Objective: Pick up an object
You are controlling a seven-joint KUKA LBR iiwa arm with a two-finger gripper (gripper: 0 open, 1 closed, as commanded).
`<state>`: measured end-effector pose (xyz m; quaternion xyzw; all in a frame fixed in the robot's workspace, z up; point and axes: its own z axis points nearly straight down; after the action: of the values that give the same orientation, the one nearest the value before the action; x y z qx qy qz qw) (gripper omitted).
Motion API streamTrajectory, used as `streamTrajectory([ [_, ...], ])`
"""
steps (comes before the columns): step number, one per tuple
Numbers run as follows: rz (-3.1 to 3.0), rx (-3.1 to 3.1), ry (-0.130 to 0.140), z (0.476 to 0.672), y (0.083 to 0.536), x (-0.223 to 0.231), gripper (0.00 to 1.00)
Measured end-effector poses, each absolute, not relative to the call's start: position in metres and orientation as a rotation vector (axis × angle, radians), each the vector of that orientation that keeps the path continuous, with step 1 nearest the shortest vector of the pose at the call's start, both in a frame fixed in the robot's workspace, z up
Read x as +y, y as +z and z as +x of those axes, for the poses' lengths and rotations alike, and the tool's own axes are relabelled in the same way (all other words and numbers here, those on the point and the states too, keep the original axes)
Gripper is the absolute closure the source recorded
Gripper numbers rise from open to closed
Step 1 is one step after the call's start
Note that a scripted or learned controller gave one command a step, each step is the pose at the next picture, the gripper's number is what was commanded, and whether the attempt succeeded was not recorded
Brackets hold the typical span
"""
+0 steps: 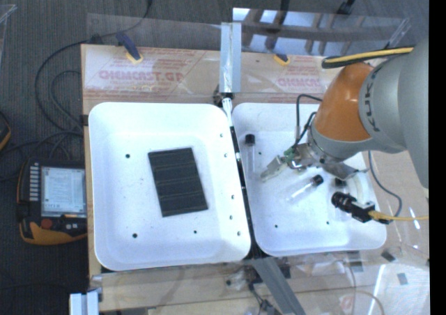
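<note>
Grey arm (408,97) reaching in from the right over the right bin (279,237), its orange band (341,108) just above the wrist, over the bin's upper right part. Wrist bent down and leftward, putting the gripper (273,167) low above the bin's floor, left of the bin's middle and near its left wall. Two slim fingers (268,171) pointing left and slightly down, tips close together, nothing seen between them; a black cable looping from wrist down toward the bin's right edge.
</note>
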<state>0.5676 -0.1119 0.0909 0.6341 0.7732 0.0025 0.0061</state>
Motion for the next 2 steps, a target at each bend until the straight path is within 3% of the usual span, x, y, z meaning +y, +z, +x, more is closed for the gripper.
streamTrajectory([
  [1,1.872,2.504,0.000,0.630,0.091,-0.106,0.00],
  [2,1.872,2.504,0.006,0.631,0.101,-0.105,1.00],
])
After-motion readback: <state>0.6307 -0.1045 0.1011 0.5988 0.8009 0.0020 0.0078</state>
